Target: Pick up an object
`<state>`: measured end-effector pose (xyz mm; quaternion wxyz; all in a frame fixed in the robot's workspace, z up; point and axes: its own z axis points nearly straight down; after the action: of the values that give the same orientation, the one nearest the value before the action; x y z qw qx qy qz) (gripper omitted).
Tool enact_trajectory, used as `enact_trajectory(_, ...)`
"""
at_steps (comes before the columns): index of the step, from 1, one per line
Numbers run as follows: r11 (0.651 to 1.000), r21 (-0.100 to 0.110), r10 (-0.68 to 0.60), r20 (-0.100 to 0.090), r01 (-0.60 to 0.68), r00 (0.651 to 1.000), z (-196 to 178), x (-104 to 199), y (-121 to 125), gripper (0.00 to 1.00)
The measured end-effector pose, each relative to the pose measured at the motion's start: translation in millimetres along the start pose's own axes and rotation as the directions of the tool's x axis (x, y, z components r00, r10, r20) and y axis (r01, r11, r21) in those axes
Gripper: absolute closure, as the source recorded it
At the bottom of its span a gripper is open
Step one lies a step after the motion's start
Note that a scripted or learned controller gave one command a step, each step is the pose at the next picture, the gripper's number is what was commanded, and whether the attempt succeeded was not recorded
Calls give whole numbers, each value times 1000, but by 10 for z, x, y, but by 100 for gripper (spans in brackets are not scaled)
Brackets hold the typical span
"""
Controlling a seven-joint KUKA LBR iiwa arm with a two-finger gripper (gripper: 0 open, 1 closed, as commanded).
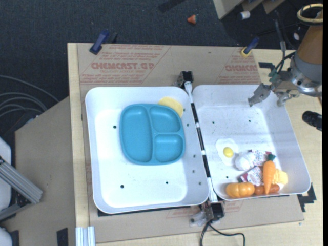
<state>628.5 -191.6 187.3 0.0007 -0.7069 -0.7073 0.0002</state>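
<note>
My gripper [268, 97] hangs over the back right part of the right bin [238, 119], its two fingers spread open with nothing between them. The toy food lies well in front of it, in the bin's near right corner: a fried egg [226, 150], a white lump [242, 161], an orange carrot [268, 172], a golden bread roll [240, 189], a yellow piece [281, 177] and a red-and-white wrapper [253, 176]. The pieces sit close together and touch one another.
The left bin [148, 191] holds a blue divided plate [152, 133], with a yellow object [172, 104] partly tucked behind its far right corner. A black clamp [185, 78] sits where the two bins meet at the back. Blue clips [99, 42] pin the board's far edge.
</note>
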Motion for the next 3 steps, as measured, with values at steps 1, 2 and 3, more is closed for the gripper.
enact_trajectory(1,1000,1,-1,0,1,1000,1030,241,129,0)
enact_trajectory(2,1000,1,0,-1,0,1000,1031,795,-457,0)
enact_trajectory(3,1000,-2,0,0,0,1000,1025,872,-23,0)
